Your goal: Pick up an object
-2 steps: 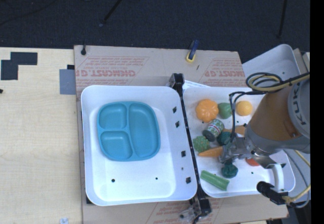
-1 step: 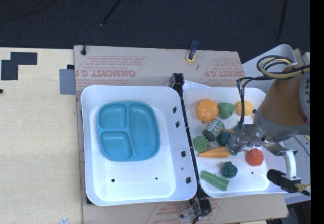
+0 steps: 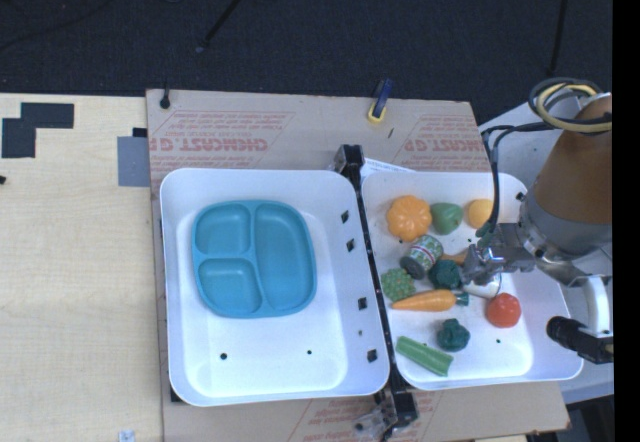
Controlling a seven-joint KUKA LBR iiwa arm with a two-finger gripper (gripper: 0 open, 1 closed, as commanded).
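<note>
Dark green toy vegetable (image 3: 447,274) lies in the middle of the right bin (image 3: 520,355), touching the carrot (image 3: 425,301). The gripper (image 3: 483,263) hangs just beside it — open or closed, I cannot tell. Risk: crowded neighbours — the can (image 3: 422,254) could block a finger, so the grasp slips.

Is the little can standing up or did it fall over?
Fallen over. The little can lies on its side in the right bin, label showing, between the orange pumpkin and the broccoli.

Tool (image 3: 478,260) low among toy food in right bin (image 3: 520,355).
</note>
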